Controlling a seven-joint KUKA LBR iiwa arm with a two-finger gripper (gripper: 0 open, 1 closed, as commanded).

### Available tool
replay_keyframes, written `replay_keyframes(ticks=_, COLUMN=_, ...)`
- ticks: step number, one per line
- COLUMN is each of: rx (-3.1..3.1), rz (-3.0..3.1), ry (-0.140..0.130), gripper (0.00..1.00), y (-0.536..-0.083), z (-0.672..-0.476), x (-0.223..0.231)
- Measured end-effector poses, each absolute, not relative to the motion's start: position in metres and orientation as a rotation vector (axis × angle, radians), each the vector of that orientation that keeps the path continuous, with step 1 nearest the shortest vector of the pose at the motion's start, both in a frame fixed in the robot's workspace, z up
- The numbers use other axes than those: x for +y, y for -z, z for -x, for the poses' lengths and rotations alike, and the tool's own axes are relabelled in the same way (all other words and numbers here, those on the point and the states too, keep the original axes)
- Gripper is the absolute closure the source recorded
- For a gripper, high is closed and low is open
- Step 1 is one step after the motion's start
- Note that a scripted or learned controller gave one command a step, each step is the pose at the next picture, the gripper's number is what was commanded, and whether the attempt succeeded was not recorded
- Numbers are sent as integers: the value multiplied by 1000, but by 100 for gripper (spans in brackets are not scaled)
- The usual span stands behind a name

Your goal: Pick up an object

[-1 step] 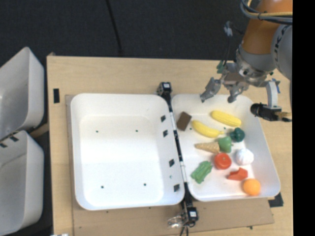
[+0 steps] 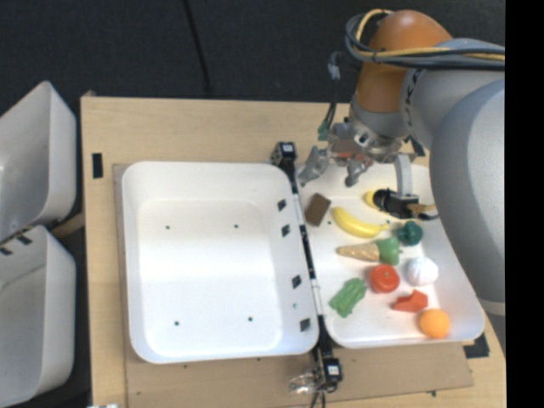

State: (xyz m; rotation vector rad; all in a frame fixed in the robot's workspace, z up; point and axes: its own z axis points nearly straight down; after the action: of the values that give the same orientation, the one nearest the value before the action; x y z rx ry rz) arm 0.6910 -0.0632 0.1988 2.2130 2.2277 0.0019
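Note:
My gripper hangs over the far end of the right bin, open, with nothing between its fingers. Just below it lie a brown block and a yellow banana. Further toward the front are a tan cone-shaped piece with a green end, a dark green round thing, a red tomato, a white ball, a green vegetable, a red piece and an orange.
The left bin lies beside the right one, and a ridge with black clips separates them. The wooden bench extends behind the bins. The arm's grey body looms over the right bin's right side.

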Motion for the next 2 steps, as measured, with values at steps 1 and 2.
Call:
replay_keyframes(ticks=1, rx=2227, rz=-2214, ry=-3, gripper=0, y=-202, z=-663, x=-6)
replay_keyframes(ticks=2, rx=2231, rz=-2212, ry=-5, gripper=0, y=-204, z=-641, x=61)
